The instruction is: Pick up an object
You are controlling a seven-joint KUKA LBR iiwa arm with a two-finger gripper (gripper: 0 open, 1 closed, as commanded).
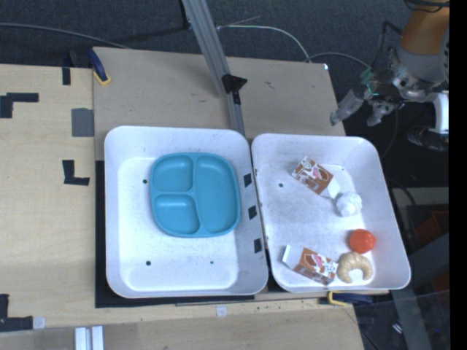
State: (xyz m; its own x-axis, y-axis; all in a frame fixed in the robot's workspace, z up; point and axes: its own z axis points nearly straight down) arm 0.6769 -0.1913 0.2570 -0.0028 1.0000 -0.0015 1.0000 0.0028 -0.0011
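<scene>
While no object sits between them, the jaws stand spread apart and bare, hanging above the table [160, 86] just past the far rim of the right bin [382, 168], outside its walls. Closest to the jaws, a little toward the camera from them and inside that bin, lies a brown-and-white carton [314, 176], flat and turned at a slant. Just beyond it, further from the jaws, rests a small white lump [349, 204], touching or nearly touching the carton's end; which one cannot be made out. Further again sits a red ball [362, 240], and right next to it a croissant [355, 267] at the near corner of the bin, well apart from the jaws. A second carton [312, 263] lies flat against the croissant's side, along the bin's near wall. All five things rest on the bin floor, none lifted. The arm [423, 35] rises from the jaws toward the top right corner, its orange band showing above the grey wrist. Across from the jaws, the left bin [120, 217] holds a blue divided plate [195, 195] lying flat in its far half. A grey metal rail [208, 35] slants down over the table to the seam between the two bins, and a thin cable [277, 35] curves across the table behind the jaws.
</scene>
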